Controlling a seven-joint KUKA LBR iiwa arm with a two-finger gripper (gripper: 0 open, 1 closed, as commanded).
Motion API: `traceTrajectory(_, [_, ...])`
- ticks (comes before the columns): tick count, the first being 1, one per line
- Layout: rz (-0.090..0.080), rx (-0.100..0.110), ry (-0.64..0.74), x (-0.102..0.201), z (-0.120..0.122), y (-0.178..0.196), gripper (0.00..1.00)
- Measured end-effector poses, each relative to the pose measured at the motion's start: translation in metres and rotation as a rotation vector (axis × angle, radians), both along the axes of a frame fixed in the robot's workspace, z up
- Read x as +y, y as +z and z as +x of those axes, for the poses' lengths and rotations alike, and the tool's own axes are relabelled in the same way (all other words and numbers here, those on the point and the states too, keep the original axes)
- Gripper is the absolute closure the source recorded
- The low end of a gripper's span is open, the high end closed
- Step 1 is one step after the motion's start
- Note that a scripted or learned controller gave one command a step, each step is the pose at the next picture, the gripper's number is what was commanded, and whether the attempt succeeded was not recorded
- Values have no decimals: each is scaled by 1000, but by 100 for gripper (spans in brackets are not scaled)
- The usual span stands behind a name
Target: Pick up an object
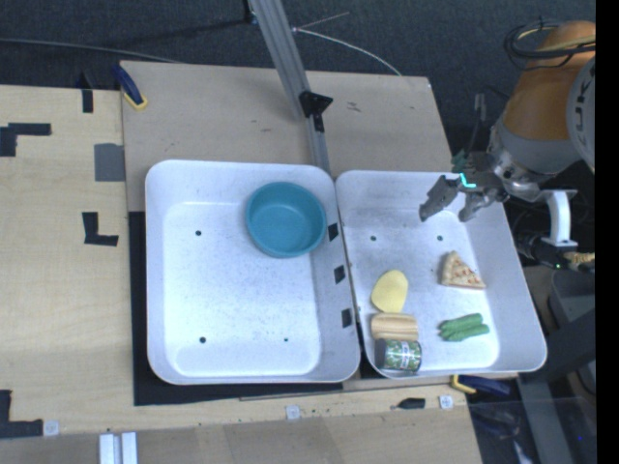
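Note:
My gripper (451, 205) hangs over the upper right part of the right bin (387, 196), its two dark fingers spread apart with nothing between them. Below it in that bin lie a pizza slice (459, 272), a yellow chip-shaped piece (390, 291), a tan block (395, 326), a green can (398, 356) and a green bean pod (462, 328). The pizza slice is the nearest to the gripper, a short way below it. A blue bowl (284, 219) sits in the top right corner of the left bin (193, 288).
A grey metal pole (285, 56) slants down from the top to the gap between the bins. The arm's orange and grey body (546, 104) stands at the right edge. Black tape marks dot the wooden bench on the left.

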State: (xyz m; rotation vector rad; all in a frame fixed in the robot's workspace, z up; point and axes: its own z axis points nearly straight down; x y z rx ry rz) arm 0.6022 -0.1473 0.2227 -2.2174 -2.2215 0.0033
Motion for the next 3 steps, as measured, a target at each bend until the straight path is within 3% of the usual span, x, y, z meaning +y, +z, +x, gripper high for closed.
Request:
traceTrajectory(1, [0,-2,0,0,0,1,0])
traceTrajectory(3, [-1,3,0,8,-3,-120,0])
